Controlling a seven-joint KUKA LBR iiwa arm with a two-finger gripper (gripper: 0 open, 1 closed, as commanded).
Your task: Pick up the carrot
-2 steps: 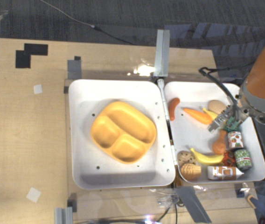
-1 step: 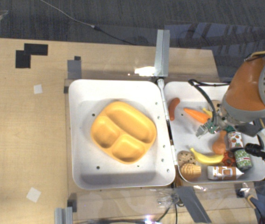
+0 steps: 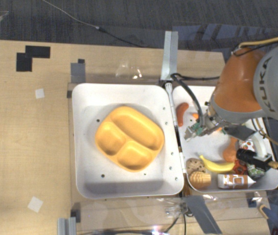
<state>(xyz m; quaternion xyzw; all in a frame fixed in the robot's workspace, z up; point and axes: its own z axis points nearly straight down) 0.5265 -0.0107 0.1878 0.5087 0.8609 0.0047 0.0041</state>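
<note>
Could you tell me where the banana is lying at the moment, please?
The banana lies in the right-hand bin, near its front edge, with a round cookie on its left and a small bottle just in front of it.

The grey arm with its orange band reaches over the right bin, above a banana, a cookie and a small bottle. A yellow divided plate lies in the left bin.

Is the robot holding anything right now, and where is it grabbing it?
It cannot be told: the gripper sits low in the right bin, near an orange piece, with its tip too blurred.
</note>
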